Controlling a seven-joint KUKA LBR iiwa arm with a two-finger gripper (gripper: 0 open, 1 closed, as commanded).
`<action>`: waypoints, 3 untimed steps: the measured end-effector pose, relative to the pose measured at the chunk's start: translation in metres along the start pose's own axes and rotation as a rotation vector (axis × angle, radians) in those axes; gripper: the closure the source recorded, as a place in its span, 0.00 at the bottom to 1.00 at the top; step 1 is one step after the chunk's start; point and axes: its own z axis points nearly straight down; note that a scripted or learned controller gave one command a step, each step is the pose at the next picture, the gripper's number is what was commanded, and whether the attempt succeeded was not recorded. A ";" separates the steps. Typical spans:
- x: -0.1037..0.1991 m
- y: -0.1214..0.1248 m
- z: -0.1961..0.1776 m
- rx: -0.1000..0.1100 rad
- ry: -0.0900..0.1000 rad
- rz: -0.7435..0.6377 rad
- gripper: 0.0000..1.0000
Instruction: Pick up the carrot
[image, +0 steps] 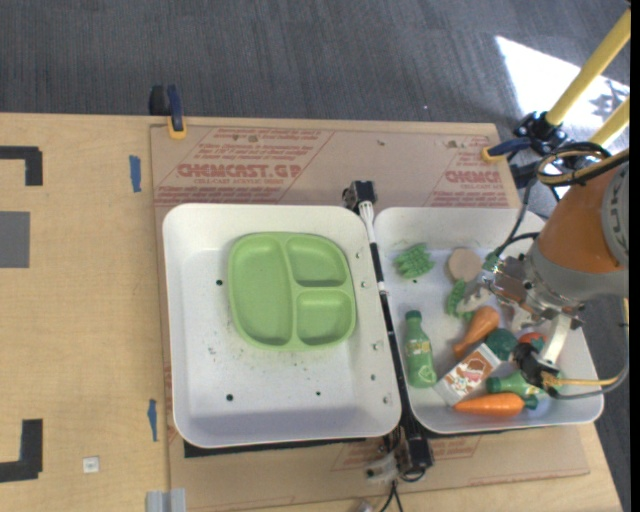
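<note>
Dark grey carpet lies beyond the counter (70, 300), whose light wood top carries a brown cardboard sheet (330, 160) printed with red lettering, and on that sheet two shallow white bins sit side by side. Arm (585, 235), grey with an orange band, enters from the right and reaches down over the right bin (430, 225). Tool (520, 325) sits low among the clutter in that bin; whether it is apart or together cannot be told, since it is hidden among the items. Two orange carrots are visible: carrot (478, 328) lies tilted just left of the tool, apparently touching or nearly so, and second carrot (490, 405) lies flat below the tool near the bin's front wall. Between them, left and below the tool, is a small white and red carton (470, 375). Further left of the tool, a green bottle (418, 348) lies lengthwise. Up and left of the tool are a leafy green item (411, 262) and a tan round disc (463, 265). Well to the left of the tool, the left bin (190, 380) holds a green divided plate (290, 290) with three compartments. Blue clamps (170, 103) hold the cardboard at the far edge.
</note>
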 end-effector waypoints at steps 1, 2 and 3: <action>0.003 -0.008 0.000 0.000 -0.003 0.535 0.00; 0.009 -0.067 0.008 0.012 -0.021 0.356 0.00; 0.009 -0.065 -0.004 0.007 -0.019 0.358 1.00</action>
